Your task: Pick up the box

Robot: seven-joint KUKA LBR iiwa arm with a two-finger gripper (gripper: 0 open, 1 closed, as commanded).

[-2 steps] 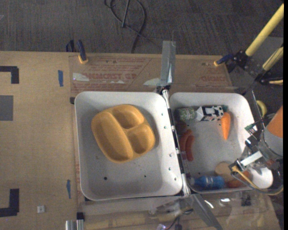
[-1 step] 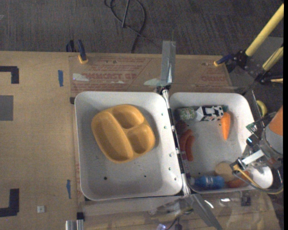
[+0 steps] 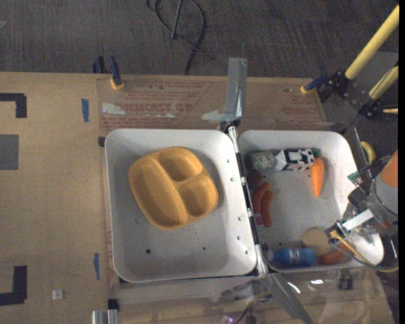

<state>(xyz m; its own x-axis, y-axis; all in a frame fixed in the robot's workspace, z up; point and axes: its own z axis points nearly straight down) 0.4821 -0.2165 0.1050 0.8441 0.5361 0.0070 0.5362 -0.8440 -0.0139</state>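
Gripper [image 3: 345, 229] low at right bin's [image 3: 288, 139] near-right corner; jaw state: cannot tell. Box [image 3: 283, 159] at far wall, beside carrot [image 3: 317, 176]. Approach from above, avoid carrot.

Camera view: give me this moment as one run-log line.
gripper: over right bin's near right corner | box: lying at bin's far wall, untouched | yellow tray: left bin

Dark carpet [image 3: 76, 31] lies beyond the cardboard-covered bench [image 3: 50, 190], black cables [image 3: 180, 19] trailing across it.
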